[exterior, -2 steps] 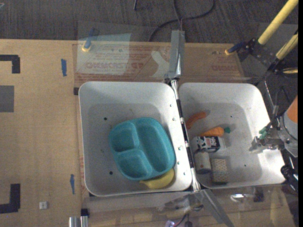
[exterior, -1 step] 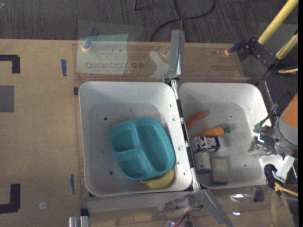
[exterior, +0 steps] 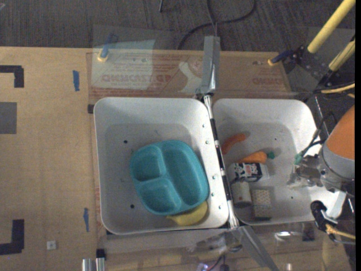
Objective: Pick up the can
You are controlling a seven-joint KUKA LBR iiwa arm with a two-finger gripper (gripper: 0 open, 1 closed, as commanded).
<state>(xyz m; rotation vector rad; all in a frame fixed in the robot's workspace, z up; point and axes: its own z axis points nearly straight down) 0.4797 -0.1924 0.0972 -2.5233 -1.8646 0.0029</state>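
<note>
The can (exterior: pixel 241 192) is a small grey cylinder in the right bin (exterior: pixel 282 117), close to its left wall and near the front. My gripper (exterior: pixel 305 173) hangs at the right side of the same bin, well to the right of the can and a little farther back. It is apart from the can, with bare bin floor between them. The grey arm with its orange band (exterior: pixel 344 140) comes in from the right edge.
Around the can lie a black-and-white carton (exterior: pixel 248 171), a beige block (exterior: pixel 261 201), a carrot (exterior: pixel 256 157) and an orange piece (exterior: pixel 234 141). The left bin (exterior: pixel 113 123) holds a teal divided plate (exterior: pixel 169 176) over a yellow item (exterior: pixel 190 215).
</note>
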